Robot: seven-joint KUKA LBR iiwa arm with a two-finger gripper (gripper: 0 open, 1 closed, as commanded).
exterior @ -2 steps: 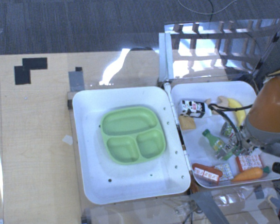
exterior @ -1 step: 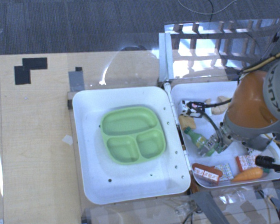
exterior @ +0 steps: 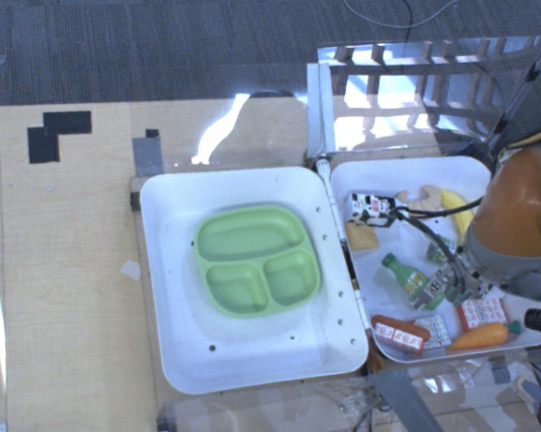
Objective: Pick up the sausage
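The sausage (exterior: 398,333) is a short red-brown piece with a pale label. It lies near the front left corner of the right bin (exterior: 478,171). My gripper (exterior: 446,284) hangs low over the middle of that bin, under the orange band of the arm (exterior: 520,212). It is up and to the right of the sausage and apart from it. It is close beside a green bottle (exterior: 405,278).
An orange carrot (exterior: 479,337) and a red-and-white packet (exterior: 483,312) lie at the right bin's front right. A black-and-white carton (exterior: 370,207), a beige piece (exterior: 426,199) and a yellow item (exterior: 453,202) lie at its back. The left bin (exterior: 184,359) holds a green divided plate (exterior: 256,261).
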